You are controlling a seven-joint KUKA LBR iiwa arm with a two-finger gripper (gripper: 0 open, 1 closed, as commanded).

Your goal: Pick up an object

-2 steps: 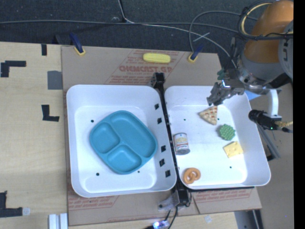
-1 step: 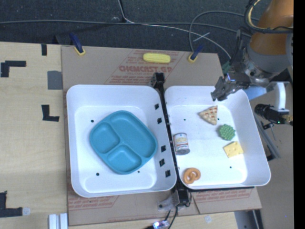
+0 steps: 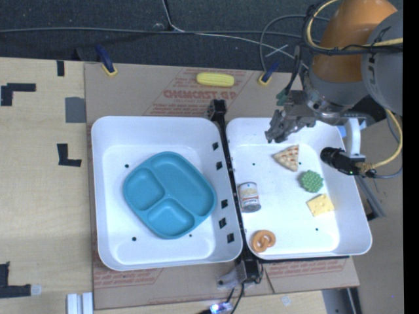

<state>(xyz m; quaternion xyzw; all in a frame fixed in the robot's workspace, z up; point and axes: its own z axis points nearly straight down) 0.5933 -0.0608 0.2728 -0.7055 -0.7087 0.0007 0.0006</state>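
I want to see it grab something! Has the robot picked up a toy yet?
Not yet. The gripper hangs over the right bin, just above the pizza slice. The can, pretzel, broccoli and cheese all lie on the bin floor. Reaching down, gripping and lifting are left.

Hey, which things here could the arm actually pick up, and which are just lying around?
For the job, in the right bin:
pizza slice
broccoli
cheese wedge
can
pretzel
hand, hovering by the pizza slice

Lying about:
blue tray in the left bin
banana on the cardboard
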